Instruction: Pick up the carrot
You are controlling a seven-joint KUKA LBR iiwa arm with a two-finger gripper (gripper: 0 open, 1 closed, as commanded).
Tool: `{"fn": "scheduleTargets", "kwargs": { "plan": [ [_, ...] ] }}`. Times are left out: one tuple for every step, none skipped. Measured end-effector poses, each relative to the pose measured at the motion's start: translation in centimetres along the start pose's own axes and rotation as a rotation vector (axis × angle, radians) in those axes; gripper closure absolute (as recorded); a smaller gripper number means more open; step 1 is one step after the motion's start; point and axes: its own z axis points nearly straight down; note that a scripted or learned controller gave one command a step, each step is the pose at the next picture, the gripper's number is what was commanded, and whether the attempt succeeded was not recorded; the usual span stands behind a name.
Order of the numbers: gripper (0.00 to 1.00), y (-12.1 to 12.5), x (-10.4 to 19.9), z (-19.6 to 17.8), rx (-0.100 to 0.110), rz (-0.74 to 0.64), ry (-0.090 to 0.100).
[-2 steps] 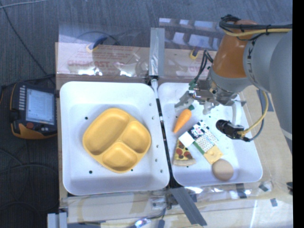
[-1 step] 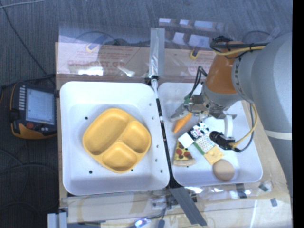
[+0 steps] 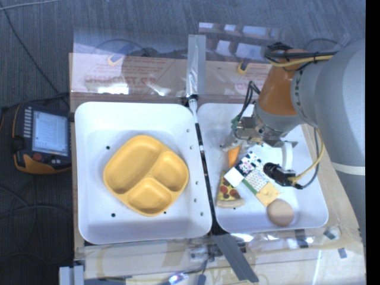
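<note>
Beige and smooth, an egg (image 3: 281, 212) lies at the near edge of the right bin (image 3: 314, 209), the landmark for all that follows. Up from the egg and toward the bin's centre is a flat card with black, white and green print (image 3: 252, 174), and on its left, by the bin's near-left wall, a pizza slice toy (image 3: 228, 193). Just beyond the card sits the carrot (image 3: 233, 155), orange, close to the bin's left wall, partly under my claw (image 3: 246, 142). I hover right above it; whether my claw is spread or pinching I cannot tell. My orange band (image 3: 280, 92) rises over the bin's far side. Beside the right bin, the left bin (image 3: 89, 218) holds a yellow divided plate (image 3: 146, 174).
</note>
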Motion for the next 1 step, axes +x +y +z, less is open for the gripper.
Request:
{"fn": "scheduleTargets", "kwargs": {
  "plan": [
    [1.0,4.73,-2.88,-11.27,-0.003,0.023,-0.006]
  ]
}}
